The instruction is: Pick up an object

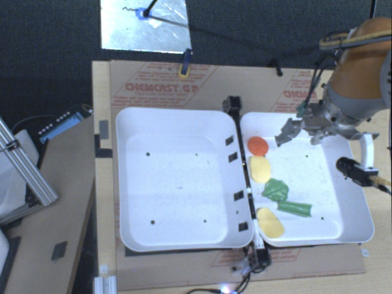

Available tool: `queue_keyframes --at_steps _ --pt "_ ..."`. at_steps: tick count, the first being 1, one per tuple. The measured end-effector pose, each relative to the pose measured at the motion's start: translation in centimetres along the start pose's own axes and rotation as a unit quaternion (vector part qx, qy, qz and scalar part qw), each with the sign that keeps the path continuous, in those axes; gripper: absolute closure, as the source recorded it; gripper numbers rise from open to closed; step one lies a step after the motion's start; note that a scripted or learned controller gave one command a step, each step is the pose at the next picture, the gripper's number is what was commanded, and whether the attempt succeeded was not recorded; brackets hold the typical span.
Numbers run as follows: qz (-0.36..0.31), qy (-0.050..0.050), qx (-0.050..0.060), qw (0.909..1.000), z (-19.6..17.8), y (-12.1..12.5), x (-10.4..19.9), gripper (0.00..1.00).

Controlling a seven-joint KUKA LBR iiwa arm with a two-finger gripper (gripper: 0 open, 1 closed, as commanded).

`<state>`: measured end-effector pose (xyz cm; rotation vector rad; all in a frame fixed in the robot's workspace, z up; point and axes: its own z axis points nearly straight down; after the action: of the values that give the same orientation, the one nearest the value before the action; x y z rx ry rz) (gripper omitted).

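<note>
Cardboard [184,84], tan and printed in red, lies under both bins and shows along the near edge, where a small tangle of wires and a clip at the bins' junction is hard to make out; the bench's near left corner is cut off by the frame. Left bin [177,179] has a bare white floor with a few dark dots, giving wide open room; a black clipped divider runs between it and the right bin [343,222]. Along the right bin's left side, close to that divider, the objects lie in a row from near to far: a yellow piece [270,222]; a green piece [294,209] touching a leafy green one [276,190]; a second yellow piece [260,169]; an orange-red round piece [258,146]; the rest of that bin's floor is free. The gripper [288,132] hangs over the far part of the right bin, just beside the orange-red piece and apart from it; its fingers look slightly parted with nothing between them; the arm [361,72] above is partly cut off at the right. Beyond the bins a silvery sheet [145,16] rests on dark carpet; its markings are unclear.
</note>
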<state>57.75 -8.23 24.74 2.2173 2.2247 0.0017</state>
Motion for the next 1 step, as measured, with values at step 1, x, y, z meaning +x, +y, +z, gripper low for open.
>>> queue_keyframes --at_steps 1 --pt "-0.004 0.001 0.002 1.0000 2.17 -3.81 9.02 0.00"
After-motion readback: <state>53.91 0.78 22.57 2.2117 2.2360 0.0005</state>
